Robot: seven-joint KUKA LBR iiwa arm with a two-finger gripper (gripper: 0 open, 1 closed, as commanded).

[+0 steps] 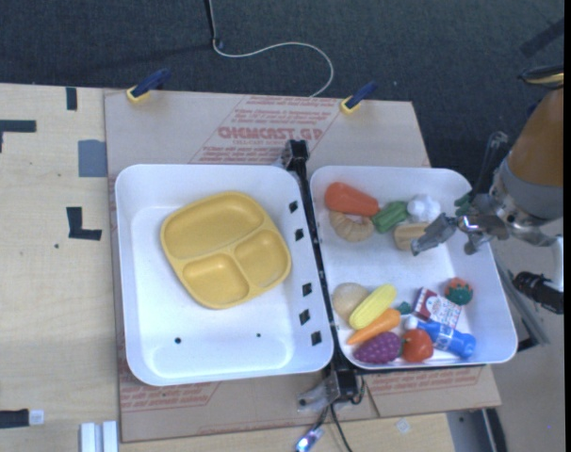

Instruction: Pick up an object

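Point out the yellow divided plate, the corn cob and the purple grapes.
yellow divided plate [227, 248], camera view, centre ridge.
corn cob [372, 304], camera view, mid-length.
purple grapes [380, 348], camera view, cluster middle.

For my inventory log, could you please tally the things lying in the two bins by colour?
Yellow: 2, the divided plate and the corn
Orange: 2, the carrots
Green: 1
Purple: 1, the grapes
Red: 2, the tomato and carton
Blue: 1
Tan: 3
White: 1
Mixed orange-green: 1
Total: 14
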